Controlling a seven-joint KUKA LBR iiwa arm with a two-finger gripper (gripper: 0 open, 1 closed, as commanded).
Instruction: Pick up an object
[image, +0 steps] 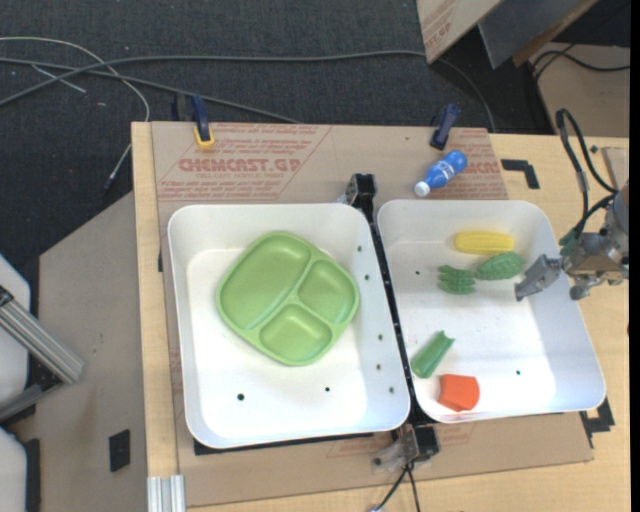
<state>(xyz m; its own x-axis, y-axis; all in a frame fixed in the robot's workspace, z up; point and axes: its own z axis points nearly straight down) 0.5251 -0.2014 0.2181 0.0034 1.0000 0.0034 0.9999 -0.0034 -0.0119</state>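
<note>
The right bin (560, 350) holds a yellow corn cob (484, 241), two green leafy pieces (456, 279) (500, 266), a green pod (432, 354) and an orange block (459, 391). My gripper (555, 284) hangs over the right side of this bin, just right of the leafy pieces. It is open, with nothing between its fingers. The nearer grey finger (530, 281) points toward the leafy piece but stays apart from it.
A green divided plate (288, 297) lies in the left bin (200, 380). A small blue bottle (441, 173) lies on the cardboard behind the right bin. Clamps (360, 188) sit at the seam between the bins.
</note>
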